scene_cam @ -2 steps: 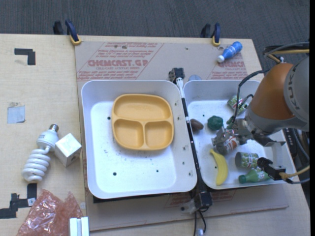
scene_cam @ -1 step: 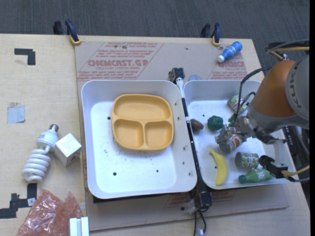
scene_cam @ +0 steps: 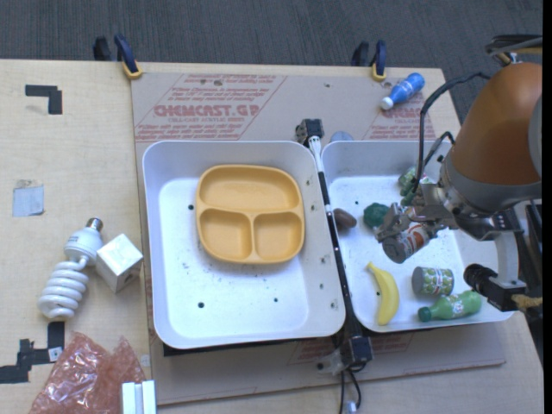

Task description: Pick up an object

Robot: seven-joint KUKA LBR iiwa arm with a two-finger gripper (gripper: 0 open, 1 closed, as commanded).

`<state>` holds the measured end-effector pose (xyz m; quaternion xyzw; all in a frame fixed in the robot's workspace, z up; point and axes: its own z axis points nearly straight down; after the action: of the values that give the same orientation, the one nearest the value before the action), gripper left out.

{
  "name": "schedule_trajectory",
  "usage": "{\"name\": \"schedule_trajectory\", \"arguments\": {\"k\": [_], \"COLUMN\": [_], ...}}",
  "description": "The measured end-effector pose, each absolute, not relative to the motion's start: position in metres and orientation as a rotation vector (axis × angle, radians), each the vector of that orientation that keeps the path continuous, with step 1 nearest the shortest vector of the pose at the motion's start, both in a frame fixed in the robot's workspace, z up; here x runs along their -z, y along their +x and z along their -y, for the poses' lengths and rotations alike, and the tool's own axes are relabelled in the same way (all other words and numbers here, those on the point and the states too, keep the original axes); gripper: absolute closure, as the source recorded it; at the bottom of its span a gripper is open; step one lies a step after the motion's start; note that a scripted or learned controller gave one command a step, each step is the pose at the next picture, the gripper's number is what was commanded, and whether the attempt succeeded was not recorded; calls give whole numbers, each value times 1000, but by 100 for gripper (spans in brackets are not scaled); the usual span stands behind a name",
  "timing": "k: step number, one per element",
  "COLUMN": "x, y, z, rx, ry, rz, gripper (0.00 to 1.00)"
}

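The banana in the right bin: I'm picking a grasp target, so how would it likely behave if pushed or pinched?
The banana lies flat on its curved side, so a push would probably spin it rather than roll it. Its glossy skin suggests smooth plastic, possibly slippery. It lies apart from the can, leaving room.

The robot arm (scene_cam: 504,136) is big and round, orange on top, grey below, with black cables.

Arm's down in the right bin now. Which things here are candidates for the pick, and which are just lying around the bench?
In the right bin, pick candidates:
gripper
banana
green bottle
small can
dark green lump
brown lump

Lying about:
yellow divided plate in the left bin
spiral light bulb
white cube
blue bottle
red mesh bag
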<state>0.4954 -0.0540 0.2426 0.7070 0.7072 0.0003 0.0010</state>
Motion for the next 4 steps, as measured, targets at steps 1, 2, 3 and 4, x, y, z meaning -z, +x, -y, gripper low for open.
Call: {"name": "schedule_trajectory", "arguments": {"k": [1, 2, 3, 4], "x": [-192, -251, -278, -220], "y": [547, 572, 619, 565], "z": [-13, -54, -83, -104], "rx": [1, 1, 2, 3], "ry": [2221, 2218, 2218, 2219], "rz": [-2221, -2223, -2223, -2224], "gripper": [100, 100, 100, 100]}}
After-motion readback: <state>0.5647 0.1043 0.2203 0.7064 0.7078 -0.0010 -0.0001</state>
